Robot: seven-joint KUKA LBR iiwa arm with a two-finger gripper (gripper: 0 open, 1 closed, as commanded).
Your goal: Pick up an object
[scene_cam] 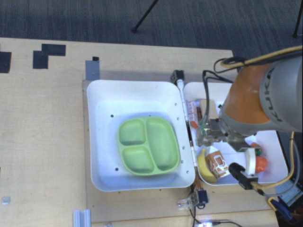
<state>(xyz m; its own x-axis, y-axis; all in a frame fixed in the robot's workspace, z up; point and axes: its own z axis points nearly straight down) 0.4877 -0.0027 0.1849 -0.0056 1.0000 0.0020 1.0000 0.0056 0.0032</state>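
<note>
**Gripper hanging low over the crowded right bin**

The arm is reaching in across the right bin [274,148], and the gripper [207,135] is hanging over its left side, just above the clutter. How wide it is standing I cannot tell; the wrist is blocking the view from up here, and nothing is showing as held.

Just below it, in the bin's lower-left corner, a brown-and-white carton [217,164] is lying tilted on a yellow piece [203,168], the two touching. The carton is looking like the likeliest pick: probably light and fairly stiff, with flat printed sides that should give a fair hold across its narrow width. Perched as it is, it may be ready to slide off when nudged. The yellow piece looks rounded and smooth, so likely slippery.

Along the left edge a printed packet [191,112] is lying, thin and hard to get under. Toward the lower-right corner, a red-and-white item [255,162] is sitting.

The left bin [102,126] is carrying a green divided plate [148,145].
</note>
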